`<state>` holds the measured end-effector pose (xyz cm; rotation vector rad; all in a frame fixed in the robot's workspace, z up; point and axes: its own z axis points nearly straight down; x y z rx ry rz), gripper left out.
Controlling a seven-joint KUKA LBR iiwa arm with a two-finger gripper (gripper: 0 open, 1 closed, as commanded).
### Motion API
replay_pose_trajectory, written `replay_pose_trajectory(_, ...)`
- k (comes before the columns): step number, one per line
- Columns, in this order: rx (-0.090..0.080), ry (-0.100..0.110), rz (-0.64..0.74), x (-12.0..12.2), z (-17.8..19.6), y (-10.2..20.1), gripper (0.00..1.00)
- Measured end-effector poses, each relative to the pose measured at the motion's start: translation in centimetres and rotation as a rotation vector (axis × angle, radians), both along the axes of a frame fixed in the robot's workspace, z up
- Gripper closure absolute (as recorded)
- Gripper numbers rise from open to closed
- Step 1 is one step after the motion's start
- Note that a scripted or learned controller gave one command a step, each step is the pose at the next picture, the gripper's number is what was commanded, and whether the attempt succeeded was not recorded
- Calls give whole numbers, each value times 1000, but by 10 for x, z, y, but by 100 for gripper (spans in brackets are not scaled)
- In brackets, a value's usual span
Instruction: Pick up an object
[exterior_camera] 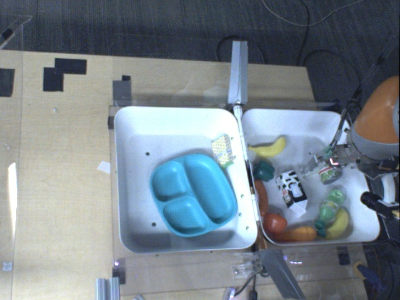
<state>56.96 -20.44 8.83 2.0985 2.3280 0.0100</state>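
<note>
While the arm [375, 127] reaches in over the right bin [294, 120], its gripper [329, 165] hangs low near the far right side, and I cannot tell its state from where I stand. Toys crowd this bin: a banana [270, 147] at the back, a black-and-white box [292, 188] in the middle, a tomato [274, 222] at the front. Going well probably means settling on 1 toy apart from its neighbours, such as the box, and descending straight. A blue tray [194, 194] lies in the left bin [134, 186].

left bin [125, 186]: blue divided plate [194, 194] | right bin [294, 120]: bananas, toy food | tool [327, 165] low inside
</note>
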Motion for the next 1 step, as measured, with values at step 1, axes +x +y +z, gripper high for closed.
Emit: replay_pose_trajectory(1,-1,-3,1,1,11,0,100)
